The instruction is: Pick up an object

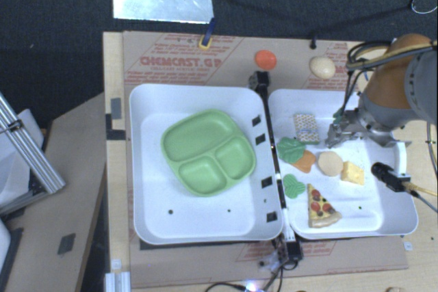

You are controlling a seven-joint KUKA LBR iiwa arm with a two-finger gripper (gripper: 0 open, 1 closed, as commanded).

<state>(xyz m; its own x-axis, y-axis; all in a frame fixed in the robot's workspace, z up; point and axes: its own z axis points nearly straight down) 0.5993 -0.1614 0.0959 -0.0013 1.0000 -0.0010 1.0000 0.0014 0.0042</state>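
Looking down on the right bin (397, 219), I see toy food clustered left of centre: a pizza slice (321, 207) nearest me, a cheese wedge (353, 173), a pale round piece (330, 163), a carrot (299, 156) with green leaves, and a patterned cracker (306, 126) farther off. The left bin (147, 215) carries a green divided plate (209, 152). The arm (400, 89) reaches in from the right, its gripper (337, 133) low between cracker and round piece; I cannot tell its grip

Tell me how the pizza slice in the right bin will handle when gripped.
The pizza slice looks like a moulded toy, so probably stiff and light. It lies flat on the right bin, so it likely won't roll, though its thin edge may slip from the gripper.
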